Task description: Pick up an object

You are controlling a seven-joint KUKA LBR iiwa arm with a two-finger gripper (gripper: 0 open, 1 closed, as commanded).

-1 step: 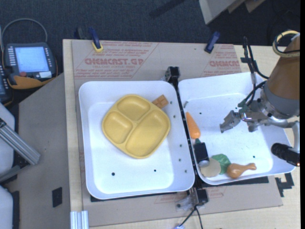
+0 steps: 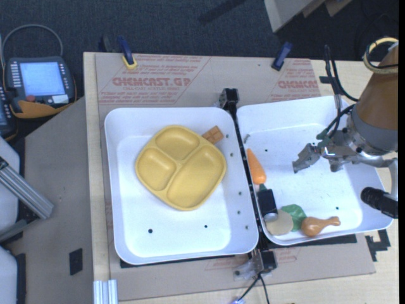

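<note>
While apart, jaws right of carrot in right bin.

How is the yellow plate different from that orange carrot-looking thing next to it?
The yellow divided plate is far larger than the orange carrot. The plate is broad, flat and split into three compartments; the carrot is a slim tapered stick. The plate lies in the left bin, while the carrot lies in the right bin, along its left wall. Both lie flat, apart from the gripper.
</note>
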